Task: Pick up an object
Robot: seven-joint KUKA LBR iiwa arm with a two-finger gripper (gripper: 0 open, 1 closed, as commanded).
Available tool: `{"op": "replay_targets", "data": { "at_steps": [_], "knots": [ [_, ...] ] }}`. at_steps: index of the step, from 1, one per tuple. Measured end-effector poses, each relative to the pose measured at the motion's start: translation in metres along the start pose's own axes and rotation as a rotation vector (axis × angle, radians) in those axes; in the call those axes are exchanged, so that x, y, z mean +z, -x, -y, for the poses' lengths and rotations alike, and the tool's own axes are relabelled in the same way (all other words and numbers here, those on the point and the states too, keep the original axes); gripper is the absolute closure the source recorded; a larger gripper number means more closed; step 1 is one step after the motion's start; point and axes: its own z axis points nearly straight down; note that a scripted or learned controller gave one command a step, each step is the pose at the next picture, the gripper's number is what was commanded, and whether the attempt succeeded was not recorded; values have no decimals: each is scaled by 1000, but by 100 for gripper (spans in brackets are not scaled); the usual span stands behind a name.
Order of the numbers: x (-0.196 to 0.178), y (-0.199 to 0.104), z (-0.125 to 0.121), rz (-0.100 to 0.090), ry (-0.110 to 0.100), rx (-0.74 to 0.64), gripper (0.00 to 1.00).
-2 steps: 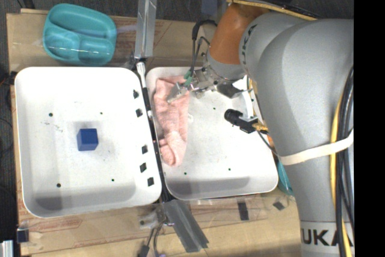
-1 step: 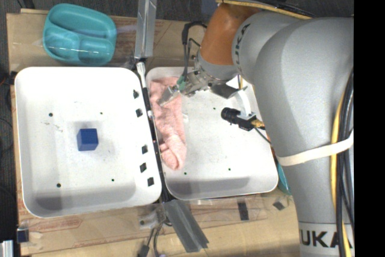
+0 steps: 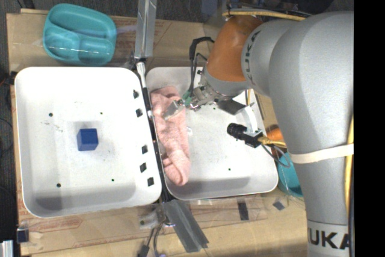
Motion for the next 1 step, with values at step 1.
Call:
{"op": "replay_targets", "data": {
  "at_steps": [1],
  "knots": [
    [0, -26, 50, 1, 2, -36, 0]
  ]
}}
